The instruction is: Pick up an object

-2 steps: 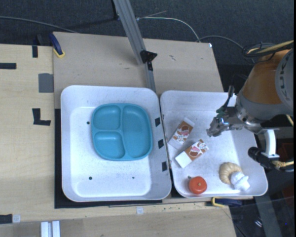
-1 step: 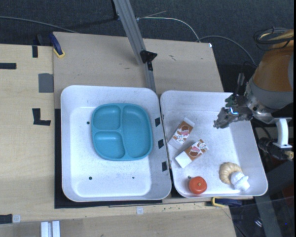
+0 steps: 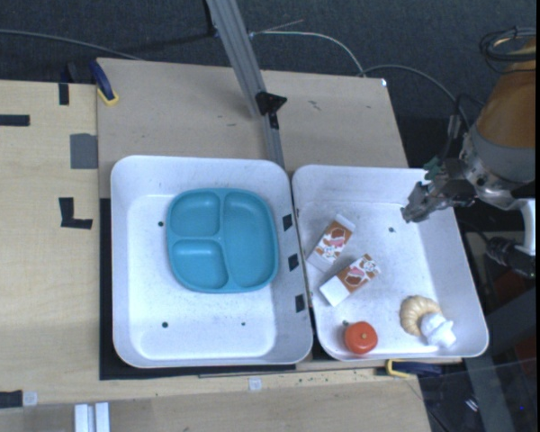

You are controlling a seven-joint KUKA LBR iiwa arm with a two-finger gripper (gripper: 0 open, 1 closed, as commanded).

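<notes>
At 2 o'clock over the right bin [image 3: 450,241], the gripper [image 3: 418,207] hovers, grip unreadable, needing descent toward 2 cartons [image 3: 332,242] at 8 o'clock.

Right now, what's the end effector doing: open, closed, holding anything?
End effector: over the right bin's upper right part, nothing visibly held; too small and dark to tell open from closed.
</notes>
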